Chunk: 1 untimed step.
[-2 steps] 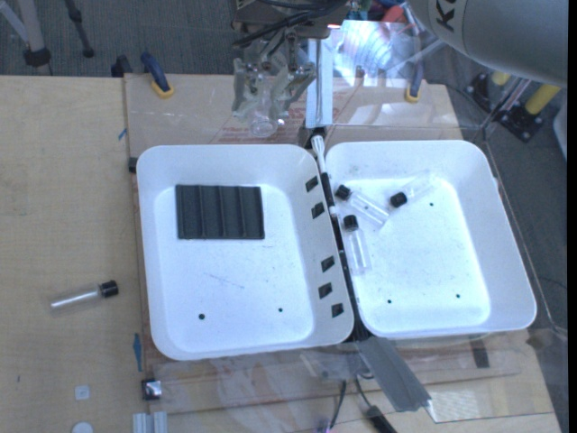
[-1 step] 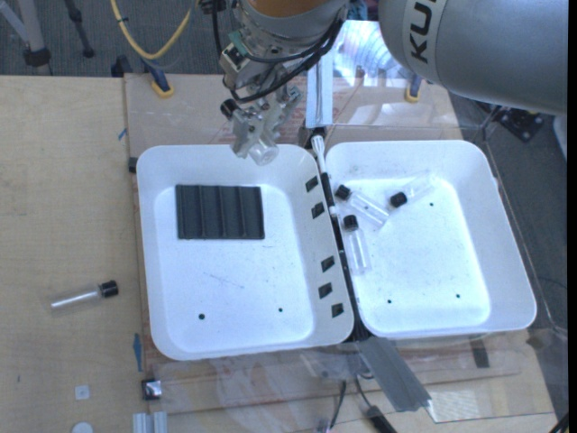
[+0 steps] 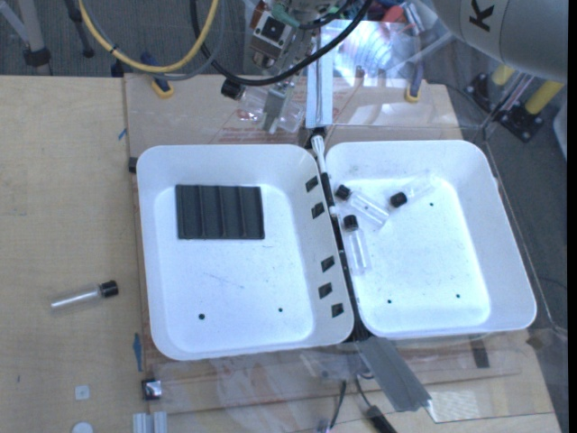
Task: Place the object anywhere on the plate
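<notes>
**Above the far rim, nothing picked yet**

Above the far edge of the bench, between the two bins, we see the gripper (image 3: 287, 115) hanging over the bare board rather than over either bin. Its clear fingers blur against the clutter behind them, so we cannot tell whether they are spread or closed, and we see nothing held between them.

We judge the task to be at its start: a vial has yet to be fetched. The next move calls for the arm to come nearer and right, drop into the right bin (image 3: 505, 242), and close on one vial across its narrow body, since these round tubes may roll away from a poor pinch. After that it must carry the vial left to the dark ribbed plate (image 3: 220, 212).

That plate lies flat in the far left part of the left bin (image 3: 162, 314); we make out nothing resting on it. The right bin holds the clear vials with black caps (image 3: 371, 213), clustered in its far left corner, some touching or crossing. One more capped vial (image 3: 83, 295) lies outside on the wooden bench (image 3: 63, 170), left of the bins.
</notes>
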### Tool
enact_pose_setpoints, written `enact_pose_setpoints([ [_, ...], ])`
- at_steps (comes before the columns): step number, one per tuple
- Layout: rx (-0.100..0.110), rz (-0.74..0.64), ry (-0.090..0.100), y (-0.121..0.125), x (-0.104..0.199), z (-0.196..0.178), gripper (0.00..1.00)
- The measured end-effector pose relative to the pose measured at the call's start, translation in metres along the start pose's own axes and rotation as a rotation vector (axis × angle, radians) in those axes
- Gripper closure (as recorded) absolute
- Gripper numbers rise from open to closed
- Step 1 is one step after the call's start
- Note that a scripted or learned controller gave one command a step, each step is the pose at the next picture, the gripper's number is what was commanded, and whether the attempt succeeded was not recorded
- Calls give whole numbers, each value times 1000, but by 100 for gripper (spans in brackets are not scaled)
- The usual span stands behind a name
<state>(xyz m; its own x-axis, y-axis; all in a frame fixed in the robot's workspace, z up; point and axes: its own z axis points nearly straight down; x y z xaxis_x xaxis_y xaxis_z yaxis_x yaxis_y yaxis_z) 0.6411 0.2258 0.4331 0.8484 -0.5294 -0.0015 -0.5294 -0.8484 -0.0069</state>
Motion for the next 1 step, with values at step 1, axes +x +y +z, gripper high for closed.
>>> enact_pose_setpoints([
  [1, 1, 340, 1, -13, 22, -2, 100],
])
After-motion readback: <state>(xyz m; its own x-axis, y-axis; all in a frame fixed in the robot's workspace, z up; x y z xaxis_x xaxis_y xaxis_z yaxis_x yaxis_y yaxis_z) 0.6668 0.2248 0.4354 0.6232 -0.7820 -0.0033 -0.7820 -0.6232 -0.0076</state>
